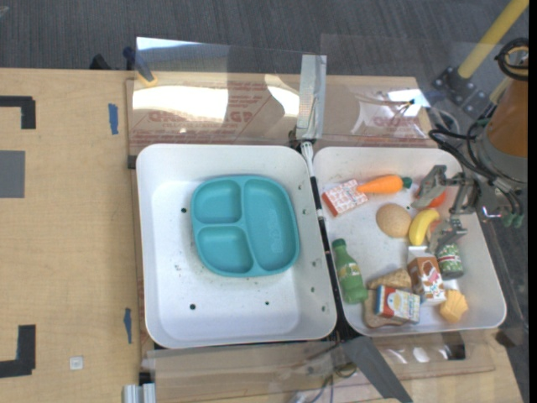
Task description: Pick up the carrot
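1. Two white bins sit side by side on a wooden bench [59, 225].
2. Gripper [449, 193] hangs over the right bin [491, 309]; its grip state cannot be told.
3. Carrot [380, 185] lies apart, upper middle of that bin.

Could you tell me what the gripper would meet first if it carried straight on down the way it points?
Probably the banana, just below the gripper in the right bin; depth is unclear. The carrot lies off to its left.

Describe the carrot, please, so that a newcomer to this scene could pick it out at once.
Look in the right bin, the one crowded with toy food. Near its far edge lies the carrot, pointing sideways beside a small red-and-white box. It is the one orange, tapered thing with a green stub.
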`<state>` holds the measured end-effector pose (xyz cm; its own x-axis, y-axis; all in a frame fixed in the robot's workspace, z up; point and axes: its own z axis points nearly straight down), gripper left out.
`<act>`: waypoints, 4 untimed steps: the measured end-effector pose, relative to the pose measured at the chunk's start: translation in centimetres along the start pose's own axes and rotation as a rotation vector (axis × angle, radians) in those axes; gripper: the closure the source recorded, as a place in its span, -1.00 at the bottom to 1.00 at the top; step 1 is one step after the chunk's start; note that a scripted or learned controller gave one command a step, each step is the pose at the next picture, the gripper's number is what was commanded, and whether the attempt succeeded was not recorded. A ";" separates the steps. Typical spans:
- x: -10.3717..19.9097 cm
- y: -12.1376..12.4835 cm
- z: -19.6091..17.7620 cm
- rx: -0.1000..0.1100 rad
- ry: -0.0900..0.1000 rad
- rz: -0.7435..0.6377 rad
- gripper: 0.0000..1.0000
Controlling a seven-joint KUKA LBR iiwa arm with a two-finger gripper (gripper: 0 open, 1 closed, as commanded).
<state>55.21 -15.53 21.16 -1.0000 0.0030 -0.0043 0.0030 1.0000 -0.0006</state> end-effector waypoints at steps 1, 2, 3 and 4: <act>-7.7 -0.7 12.0 0.004 -0.015 -0.084 -1.00; -8.8 5.6 12.2 0.009 -0.014 -0.071 -1.00; -9.1 5.1 10.8 0.018 -0.026 -0.068 1.00; -4.1 3.7 10.5 0.000 0.002 -0.026 1.00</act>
<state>59.36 -11.89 10.68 -0.9997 -0.0225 -0.0026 -0.0225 0.9997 -0.0003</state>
